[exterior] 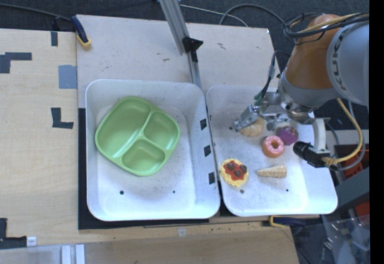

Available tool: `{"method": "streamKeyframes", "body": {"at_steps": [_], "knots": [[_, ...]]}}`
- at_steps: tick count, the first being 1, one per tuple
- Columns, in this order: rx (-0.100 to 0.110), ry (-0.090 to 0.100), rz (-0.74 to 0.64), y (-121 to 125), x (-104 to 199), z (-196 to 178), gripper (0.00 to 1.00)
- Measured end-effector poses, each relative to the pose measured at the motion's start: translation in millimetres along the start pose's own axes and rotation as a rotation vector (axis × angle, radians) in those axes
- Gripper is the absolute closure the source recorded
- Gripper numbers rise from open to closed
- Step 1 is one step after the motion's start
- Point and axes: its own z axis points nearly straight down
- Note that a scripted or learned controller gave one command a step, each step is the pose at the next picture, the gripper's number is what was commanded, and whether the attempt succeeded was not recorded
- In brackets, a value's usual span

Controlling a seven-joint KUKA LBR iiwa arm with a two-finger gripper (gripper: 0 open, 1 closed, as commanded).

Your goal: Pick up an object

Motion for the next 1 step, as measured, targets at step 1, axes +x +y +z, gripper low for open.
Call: {"method": "streamKeyframes", "body": {"at_steps": [1], "knots": [[0.0,0.0,0.0,0.0,-0.1,0.0,0.0]]}}
